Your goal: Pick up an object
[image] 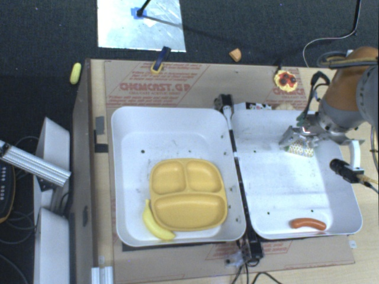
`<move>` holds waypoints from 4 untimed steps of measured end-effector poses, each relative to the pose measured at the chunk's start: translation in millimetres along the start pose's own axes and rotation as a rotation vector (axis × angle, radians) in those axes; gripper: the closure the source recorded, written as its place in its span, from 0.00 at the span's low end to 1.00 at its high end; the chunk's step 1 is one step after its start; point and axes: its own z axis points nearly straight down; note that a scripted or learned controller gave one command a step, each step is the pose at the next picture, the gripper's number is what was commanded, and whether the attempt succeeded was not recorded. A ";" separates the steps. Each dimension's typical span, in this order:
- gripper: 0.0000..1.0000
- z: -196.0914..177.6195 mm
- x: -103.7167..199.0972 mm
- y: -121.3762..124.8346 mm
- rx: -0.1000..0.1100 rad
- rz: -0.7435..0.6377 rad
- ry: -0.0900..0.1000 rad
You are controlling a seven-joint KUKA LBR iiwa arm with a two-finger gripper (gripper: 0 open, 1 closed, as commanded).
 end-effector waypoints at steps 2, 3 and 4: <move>0.00 24.6 -11.3 -69.8 0.001 0.001 0.001; 0.00 22.2 -20.6 43.9 -0.002 -0.001 0.002; 1.00 10.9 -20.9 45.1 -0.008 -0.006 -0.001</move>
